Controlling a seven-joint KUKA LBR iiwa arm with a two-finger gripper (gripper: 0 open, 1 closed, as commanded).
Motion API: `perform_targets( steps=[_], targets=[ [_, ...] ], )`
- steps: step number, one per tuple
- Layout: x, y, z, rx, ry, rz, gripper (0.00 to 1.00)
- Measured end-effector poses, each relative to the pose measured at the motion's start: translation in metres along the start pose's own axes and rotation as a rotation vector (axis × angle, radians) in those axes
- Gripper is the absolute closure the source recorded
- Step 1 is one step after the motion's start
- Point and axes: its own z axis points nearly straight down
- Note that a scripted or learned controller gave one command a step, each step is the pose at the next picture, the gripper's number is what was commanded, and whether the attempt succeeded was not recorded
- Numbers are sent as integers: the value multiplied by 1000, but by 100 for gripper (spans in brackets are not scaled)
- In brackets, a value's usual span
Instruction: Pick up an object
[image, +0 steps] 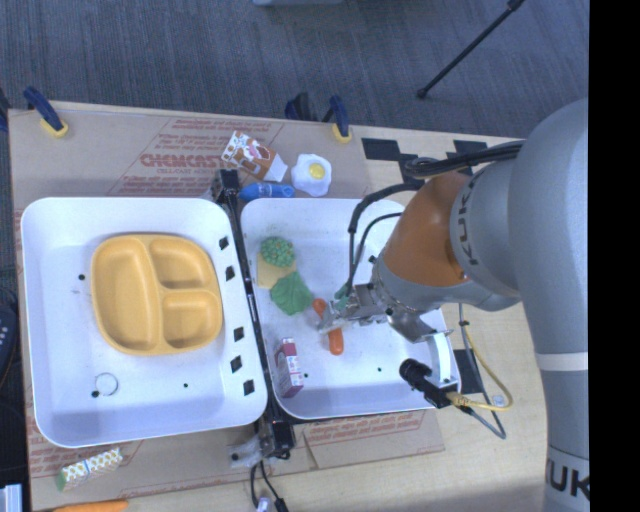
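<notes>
In the right bin (330, 400) lie several small items: a green bumpy ball on a yellow slice (277, 252), a green leafy piece (291, 294), an orange carrot-like piece (336, 341) and a dark red carton (289, 366) near the left wall. My gripper (335, 313) hangs low over the bin's middle, just above the orange piece and right of the leafy piece. Its tip is small and partly masked by the wrist.
The left bin (60, 380) holds a yellow divided tray (155, 292). Beyond the bins on the cardboard lie a snack packet (246, 153), a blue item (266, 190) and a fried-egg toy (313, 173). The grey arm covers the right bin's right side.
</notes>
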Motion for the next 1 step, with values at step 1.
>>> perform_targets(
  steps=[1],
  targets=[
    [22, 12, -122, -4, -2, -131, 100]
  ],
)
